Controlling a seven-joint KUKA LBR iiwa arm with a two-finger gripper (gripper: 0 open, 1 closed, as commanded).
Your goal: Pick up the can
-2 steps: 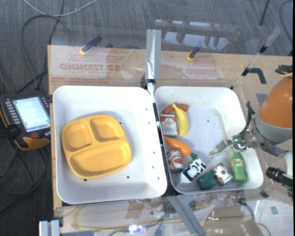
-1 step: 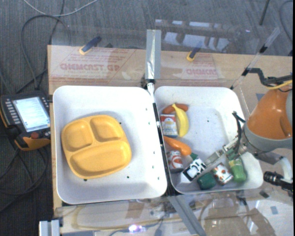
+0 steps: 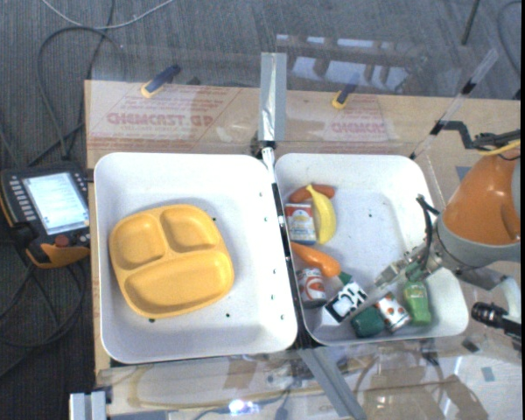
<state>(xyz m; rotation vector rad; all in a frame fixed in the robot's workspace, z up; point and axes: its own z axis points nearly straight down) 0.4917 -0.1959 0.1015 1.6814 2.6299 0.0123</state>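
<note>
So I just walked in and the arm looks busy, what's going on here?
The robot arm reaches in from the right with its hand low over the near right corner of the right bin, among a cluster of small items. A can lies just beneath it, beside a green item; whether anything is gripped is not visible. A banana and a carrot lie along that bin's left side. The left bin holds a yellow divided tray.

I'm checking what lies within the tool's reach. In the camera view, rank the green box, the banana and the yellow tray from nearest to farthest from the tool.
1. Green box: in the right bin, just below the tool.
2. Banana: in the same bin, near its upper left.
3. Yellow tray: in the left bin.
</note>
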